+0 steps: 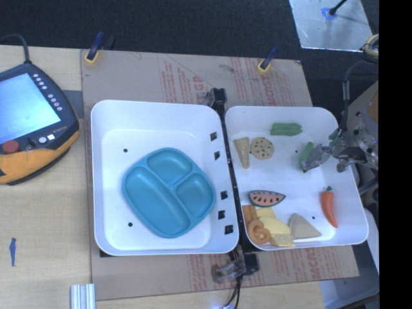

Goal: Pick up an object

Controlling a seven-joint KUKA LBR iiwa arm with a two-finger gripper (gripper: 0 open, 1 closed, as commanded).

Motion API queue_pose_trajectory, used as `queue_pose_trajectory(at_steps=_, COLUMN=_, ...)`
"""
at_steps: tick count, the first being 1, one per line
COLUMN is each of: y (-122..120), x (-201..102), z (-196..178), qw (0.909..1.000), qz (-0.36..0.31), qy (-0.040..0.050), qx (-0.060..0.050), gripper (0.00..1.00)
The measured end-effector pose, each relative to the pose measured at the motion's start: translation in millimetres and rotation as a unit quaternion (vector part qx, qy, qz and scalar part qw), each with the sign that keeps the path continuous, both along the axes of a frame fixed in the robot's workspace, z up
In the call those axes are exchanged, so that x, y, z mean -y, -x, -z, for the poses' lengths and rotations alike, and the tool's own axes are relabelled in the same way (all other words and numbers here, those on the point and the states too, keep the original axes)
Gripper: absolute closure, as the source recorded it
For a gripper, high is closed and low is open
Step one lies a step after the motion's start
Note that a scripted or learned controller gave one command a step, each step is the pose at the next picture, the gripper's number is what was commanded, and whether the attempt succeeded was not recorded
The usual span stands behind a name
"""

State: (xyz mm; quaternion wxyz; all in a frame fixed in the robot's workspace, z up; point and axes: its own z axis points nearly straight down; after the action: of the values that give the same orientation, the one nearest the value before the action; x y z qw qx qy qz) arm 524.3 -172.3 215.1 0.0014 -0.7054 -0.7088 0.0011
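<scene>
Cheese pieces (278, 228) and pretzels (255, 227) crowd the right bin (291, 116) at six o'clock, beside a watermelon slice (266, 198). At the bin's three o'clock edge the gripper (313, 160) pinches a small green piece (306, 154), apparently barely lifted, so the pick looks half done. Carrot (329, 208), cookie (261, 148) and green bean (286, 129) sit apart, blocking nothing.

At the right edge the arm (360, 118) ends in a grey metal claw (317, 158) with dark fingers, backed by a boxy grey wrist block of shiny fittings, with black cable looping above and a tan patch beside it.
</scene>
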Motion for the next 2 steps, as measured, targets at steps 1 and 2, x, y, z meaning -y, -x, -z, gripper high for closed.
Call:
queue_pose_trajectory(at_steps=1, y=-69.3, x=27.2, z=109.3, qw=1.0, qz=-0.002, qy=0.0011, qx=-0.001, gripper=0.0)
queue_pose_trajectory(at_steps=2, y=-69.5, x=28.2, z=91.7, qw=1.0, qz=-0.002, qy=0.0016, qx=0.001, gripper=1.0)
